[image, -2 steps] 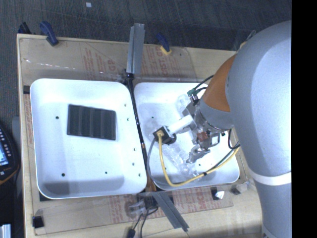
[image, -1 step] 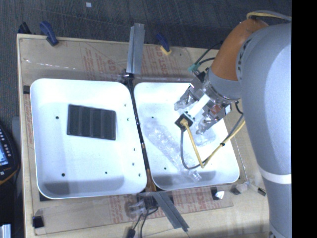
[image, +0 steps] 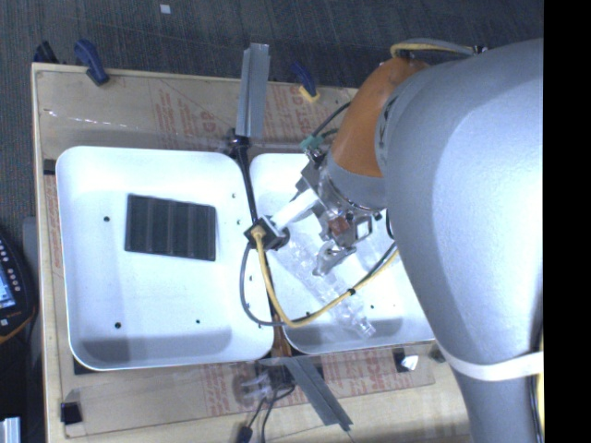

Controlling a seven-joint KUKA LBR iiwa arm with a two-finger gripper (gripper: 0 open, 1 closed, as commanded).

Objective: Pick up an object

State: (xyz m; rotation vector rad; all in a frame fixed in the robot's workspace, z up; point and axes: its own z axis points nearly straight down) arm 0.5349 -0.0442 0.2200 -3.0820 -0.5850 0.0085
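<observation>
You have two white bins, the left bin (image: 83,247) and the right bin (image: 277,178), one dark ribbed pad (image: 171,227) in the left, what look like two clear plastic pieces (image: 319,280) in the right, and three blue clamps (image: 90,63) along the bench's far edge.

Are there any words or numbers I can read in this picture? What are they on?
None can be read.
Bench board: faint reddish printing runs along it, too blurred to read.
Screen at the left edge: it glows blue, but anything on it is too small to read.
Dark ribbed pad in the left bin: no writing on it.
</observation>
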